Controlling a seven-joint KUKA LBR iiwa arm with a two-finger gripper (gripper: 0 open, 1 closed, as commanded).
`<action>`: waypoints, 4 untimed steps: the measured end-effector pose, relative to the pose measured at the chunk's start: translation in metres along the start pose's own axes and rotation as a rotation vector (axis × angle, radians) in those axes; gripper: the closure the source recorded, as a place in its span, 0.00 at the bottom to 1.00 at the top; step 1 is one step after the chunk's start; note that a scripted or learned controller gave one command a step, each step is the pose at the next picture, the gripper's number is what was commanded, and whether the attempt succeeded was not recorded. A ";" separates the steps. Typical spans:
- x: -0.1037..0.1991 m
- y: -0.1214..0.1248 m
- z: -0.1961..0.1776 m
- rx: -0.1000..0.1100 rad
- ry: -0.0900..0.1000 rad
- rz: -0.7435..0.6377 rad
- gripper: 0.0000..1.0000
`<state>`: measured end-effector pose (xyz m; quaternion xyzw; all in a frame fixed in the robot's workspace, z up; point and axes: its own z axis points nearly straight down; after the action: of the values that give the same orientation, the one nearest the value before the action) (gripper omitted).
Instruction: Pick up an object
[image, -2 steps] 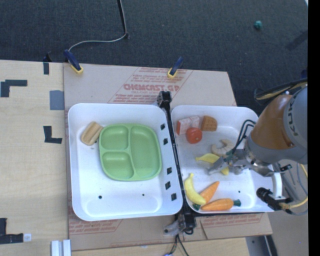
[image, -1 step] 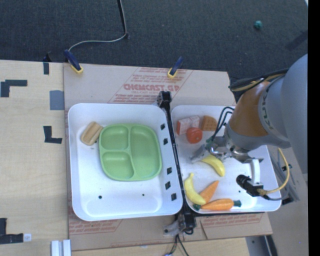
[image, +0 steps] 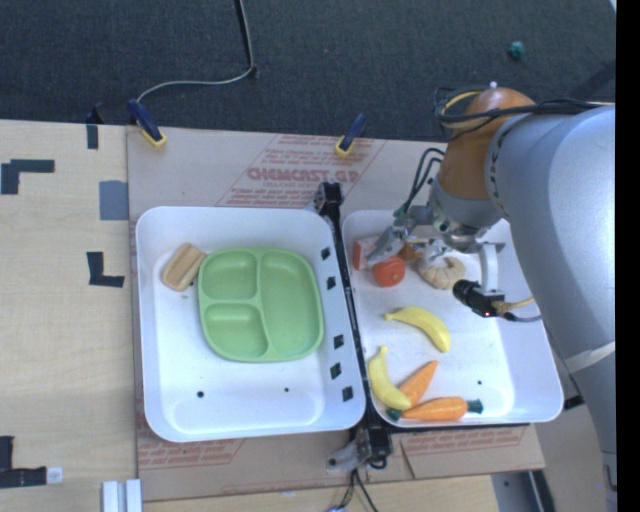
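One tomato (image: 389, 271) just below pincer (image: 397, 244)

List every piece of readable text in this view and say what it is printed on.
"CHEMCAST GP": red print on the brown cardboard sheet under the two white bins, above the left bin.
Smaller red lines beneath that print: too blurred to read.
I can read no text on the food items, the green tray or the arm.

Arm (image: 560, 200) comes in from the right, big grey link filling that side, orange band (image: 475, 170) above the wrist. Wrist bent down over the upper part of the right bin. Gripper (image: 400, 245) low, pointing left, its tips too cluttered to read.
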<state>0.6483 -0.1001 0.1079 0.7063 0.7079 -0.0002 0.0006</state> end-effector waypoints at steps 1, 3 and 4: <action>0.001 -0.010 0.022 -0.001 0.000 0.000 0.00; 0.002 -0.020 0.022 -0.001 -0.001 0.001 0.00; 0.003 0.001 0.022 -0.001 0.000 0.001 0.00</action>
<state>0.6489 -0.0968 0.0856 0.7066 0.7077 0.0003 0.0009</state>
